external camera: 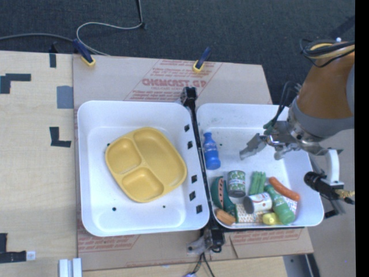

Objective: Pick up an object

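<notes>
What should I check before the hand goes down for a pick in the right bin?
1. Hand above right bin: ok.
2. Nothing held in the hand: ok.
3. Hand over an object: not ok; bare floor below.
4. Blue bottle standing apart from the pile: ok.
5. Can free to grasp: not ok; crowded by neighbours.
6. Yellow tray out of the way in left bin: ok.

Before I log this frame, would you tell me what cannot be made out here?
- Gripper: too small and blurred in the camera view to tell open from shut.
- Can label: too small to read.
- Items at the right bin's near edge: piled together, overlapping each other.
- Arm: cut off by the right edge.
</notes>
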